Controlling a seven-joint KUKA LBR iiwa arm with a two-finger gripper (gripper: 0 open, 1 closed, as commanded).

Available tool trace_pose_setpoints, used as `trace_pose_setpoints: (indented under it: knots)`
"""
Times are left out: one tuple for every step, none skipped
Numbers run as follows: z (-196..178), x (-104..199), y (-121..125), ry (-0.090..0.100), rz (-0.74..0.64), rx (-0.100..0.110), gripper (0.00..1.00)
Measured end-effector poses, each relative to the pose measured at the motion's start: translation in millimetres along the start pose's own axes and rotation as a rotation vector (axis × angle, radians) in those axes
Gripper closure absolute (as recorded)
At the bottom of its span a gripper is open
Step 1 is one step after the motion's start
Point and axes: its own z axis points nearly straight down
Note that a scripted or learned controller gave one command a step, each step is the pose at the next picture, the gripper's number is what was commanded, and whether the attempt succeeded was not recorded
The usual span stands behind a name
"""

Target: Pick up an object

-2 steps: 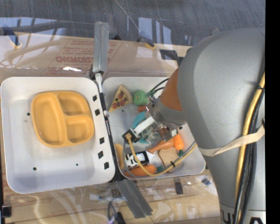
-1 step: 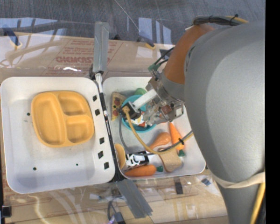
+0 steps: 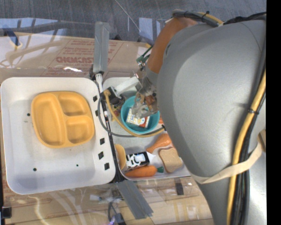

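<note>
Gripper [image 3: 141,106] hangs over the teal bowl [image 3: 136,120] in the right bin [image 3: 122,84], its tips down inside the bowl's rim, just above a small carton [image 3: 136,121] with orange and white print that lies in the bowl. Whether the tips are clenched or spread cannot be told, as they blur against the bowl and the carton; nothing can be seen held between them. Behind the gripper the orange band [image 3: 165,41] leads up into the grey arm [image 3: 215,97], which covers most of the right bin.

Nearer the camera in that bin lie a black-and-white toy [image 3: 138,160], a carrot [image 3: 141,172] along the near wall, and a tan bread slice [image 3: 170,159] to their right. An orange piece [image 3: 160,142] sits between the bowl and the bread, possibly another vegetable.

The left bin [image 3: 47,172] holds a yellow divided tray [image 3: 62,118], well apart from the gripper.
</note>
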Motion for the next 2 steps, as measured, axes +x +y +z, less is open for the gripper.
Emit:
trace_pose_setpoints:
  knots:
    - [-15, -61, -30, 0.002, 0.041, 0.001, 1.0]
    - [12, 9, -52, 0.0, 0.044, -0.001, 1.0]
